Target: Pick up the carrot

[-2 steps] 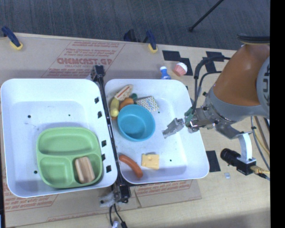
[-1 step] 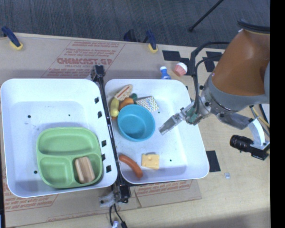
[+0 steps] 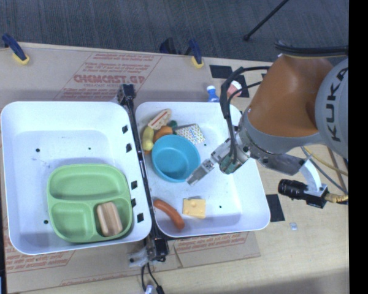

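Observation:
The carrot (image 3: 168,213), a long orange-red piece, lies near the front left corner of the right bin (image 3: 248,188). My gripper (image 3: 197,174) hangs over the middle of that bin, just off the right rim of a blue bowl (image 3: 174,157). It sits above and to the right of the carrot, well apart from it, and nothing shows in its grasp. The grey arm with its orange band (image 3: 288,100) reaches in from the right and hides the bin's far right corner.
A yellow cheese wedge (image 3: 194,207) lies right of the carrot. Several toy foods (image 3: 162,127) cluster behind the bowl. In the left bin (image 3: 24,133) stands a green divided plate (image 3: 86,188) holding a hot dog (image 3: 109,218).

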Tool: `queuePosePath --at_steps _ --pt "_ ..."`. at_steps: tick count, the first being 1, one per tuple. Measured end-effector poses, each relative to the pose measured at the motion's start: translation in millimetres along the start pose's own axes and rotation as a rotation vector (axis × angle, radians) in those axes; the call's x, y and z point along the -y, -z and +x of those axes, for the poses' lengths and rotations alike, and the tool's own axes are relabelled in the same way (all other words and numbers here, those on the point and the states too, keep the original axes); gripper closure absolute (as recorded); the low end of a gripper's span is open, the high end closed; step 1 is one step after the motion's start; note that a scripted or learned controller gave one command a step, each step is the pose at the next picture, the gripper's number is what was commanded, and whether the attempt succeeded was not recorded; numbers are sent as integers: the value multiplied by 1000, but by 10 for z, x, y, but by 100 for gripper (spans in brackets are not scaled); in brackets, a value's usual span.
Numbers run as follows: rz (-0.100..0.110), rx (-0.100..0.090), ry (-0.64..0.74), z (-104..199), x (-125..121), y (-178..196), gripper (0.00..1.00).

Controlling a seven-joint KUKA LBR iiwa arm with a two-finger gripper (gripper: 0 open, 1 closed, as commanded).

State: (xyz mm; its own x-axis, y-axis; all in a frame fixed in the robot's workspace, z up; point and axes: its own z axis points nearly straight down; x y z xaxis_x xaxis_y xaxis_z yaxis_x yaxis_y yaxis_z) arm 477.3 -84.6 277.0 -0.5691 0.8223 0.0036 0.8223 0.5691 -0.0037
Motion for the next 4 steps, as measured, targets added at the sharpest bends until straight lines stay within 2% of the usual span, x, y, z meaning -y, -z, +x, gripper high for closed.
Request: queuePosePath --at_steps 1,2,3,4 --pt "-1 7 249 -78 54 406 0" --pt "3 -3 435 58 -28 -599 0" --pt "-11 12 431 -215 -172 -1765 0" --pt "-11 16 442 -225 -191 -1656 100"
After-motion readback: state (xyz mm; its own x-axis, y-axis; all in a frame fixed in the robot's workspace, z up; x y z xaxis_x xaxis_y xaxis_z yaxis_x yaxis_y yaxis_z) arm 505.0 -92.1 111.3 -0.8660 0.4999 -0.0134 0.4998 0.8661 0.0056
